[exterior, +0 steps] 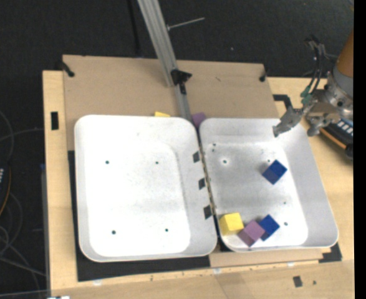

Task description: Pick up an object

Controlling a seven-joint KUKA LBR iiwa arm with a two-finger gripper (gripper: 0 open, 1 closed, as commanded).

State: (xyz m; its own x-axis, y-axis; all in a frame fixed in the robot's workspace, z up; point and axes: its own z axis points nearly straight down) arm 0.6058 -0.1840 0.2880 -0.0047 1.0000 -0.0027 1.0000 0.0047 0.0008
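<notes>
**Inspector:** Two shallow white bins sit side by side on the tabletop. Start at the left edge.

**Assistant:** Left bin [95, 167] first. Its floor carries a few small dark dots and nothing else that I can make out. Just beyond its far rim, a small yellow piece [162, 114] lies on the tabletop, mostly hidden by the rim.

**Inspector:** At the join between the bins?

**Assistant:** A grey metal bar [158, 30] slants down from the far edge of the tabletop toward the join. A small purple piece [199, 118] lies beside its lower end, just past the far left corner of the right bin [245, 136].

**Inspector:** Contents of the right bin?

**Assistant:** Four blocks. Near the front left corner is a yellow cube [231, 222]; just to its right a purple block [252, 232], touching a dark blue block [269, 225]. A second blue cube [274, 171] sits well apart from them, toward the bin's right side, tilted on a corner.

**Inspector:** And the arm?

**Assistant:** It reaches in from the right edge of the tabletop. The claw [284, 126] hangs over the far right corner of the right bin, away from all four blocks. Nothing sits between its tips. Whether it is spread or pressed together, I cannot tell.
</notes>
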